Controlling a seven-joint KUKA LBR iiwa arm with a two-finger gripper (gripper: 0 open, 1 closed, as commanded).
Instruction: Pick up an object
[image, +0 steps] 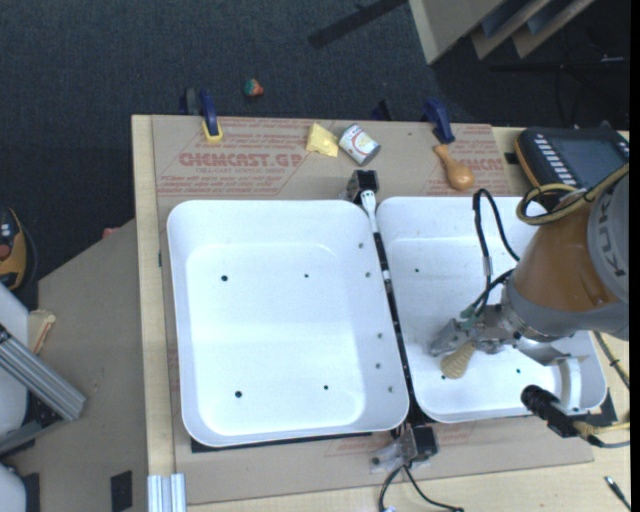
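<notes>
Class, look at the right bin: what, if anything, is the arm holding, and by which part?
It cannot be told. The end effector sits right over a tan brush-like object in the right bin, but no grip shows.

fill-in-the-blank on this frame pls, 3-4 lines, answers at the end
1. The gripper is low inside the ____ bin.
2. The tan brush-like object lies right by the gripper in the ____ bin.
3. On the bench behind the bins, the yellow piece sits beside a small ____ box.
4. The arm's band above the wrist is ____.

Missing words: right; right; white; orange
</notes>
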